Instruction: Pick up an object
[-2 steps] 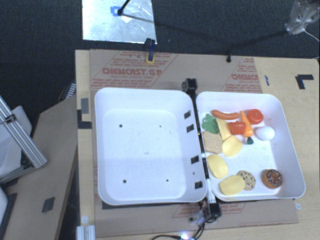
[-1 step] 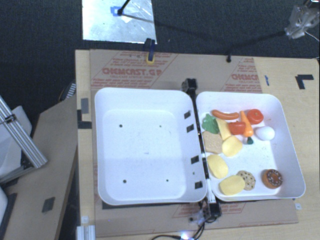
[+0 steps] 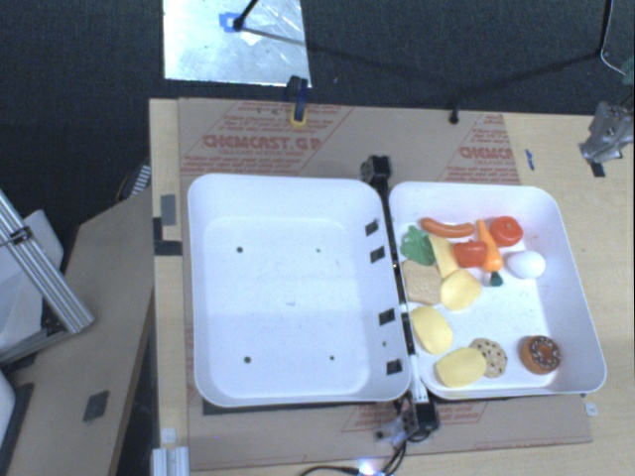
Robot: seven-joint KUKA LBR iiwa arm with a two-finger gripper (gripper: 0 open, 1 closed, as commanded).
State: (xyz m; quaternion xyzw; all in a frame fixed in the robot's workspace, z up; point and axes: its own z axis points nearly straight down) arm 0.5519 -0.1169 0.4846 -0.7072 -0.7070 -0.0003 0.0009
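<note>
— While you're on the line, what does your feed show in the bins?

— I see all the toy food in the right bin (image 3: 562, 300). A sausage (image 3: 448, 228) lies along the far side, with a red tomato (image 3: 506, 230) just beside it and an orange carrot (image 3: 488, 246) between them, pointing toward me. A white egg (image 3: 525, 264) sits near the carrot's tip.

— And nearer the divider?

— A green leaf (image 3: 418, 247) lies there, above a tan cracker (image 3: 424, 284). Three pale yellow lumps run down from there, and the lowest one (image 3: 460, 367) touches a chocolate-chip cookie (image 3: 488, 357). A brown doughnut (image 3: 541, 354) rests apart in the near right corner.

— The left bin (image 3: 288, 286)?

— I see its bare white floor with a few small dark dots.

— Gripper?

— I cannot tell its state from my screen. A grey metal piece (image 3: 607, 133) sits at the bench's right edge, well apart from the food.
</note>
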